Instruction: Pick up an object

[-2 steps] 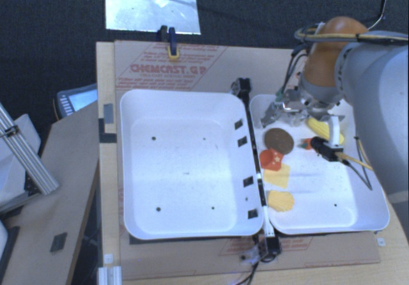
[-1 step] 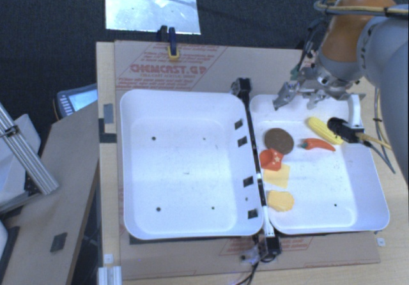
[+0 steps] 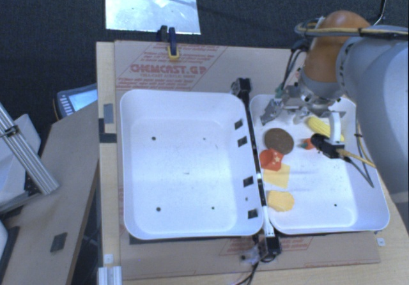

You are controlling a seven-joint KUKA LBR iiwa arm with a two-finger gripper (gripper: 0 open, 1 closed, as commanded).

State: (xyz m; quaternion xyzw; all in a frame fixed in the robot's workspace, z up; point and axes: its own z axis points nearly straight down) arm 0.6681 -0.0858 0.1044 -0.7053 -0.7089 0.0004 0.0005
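Rounded yellow chip [image 3: 280, 200], flat yellow square [image 3: 277, 177], matte brown disc [image 3: 279, 140]

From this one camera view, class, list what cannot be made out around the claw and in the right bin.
All in the camera view:
1. Claw: blurred, small; whether it touches anything is unclear.
2. Yellow thing: partly covered by the arm; shape unclear.
3. Orange bit: too small to name.
4. Right bin: far right rim hidden by the arm.
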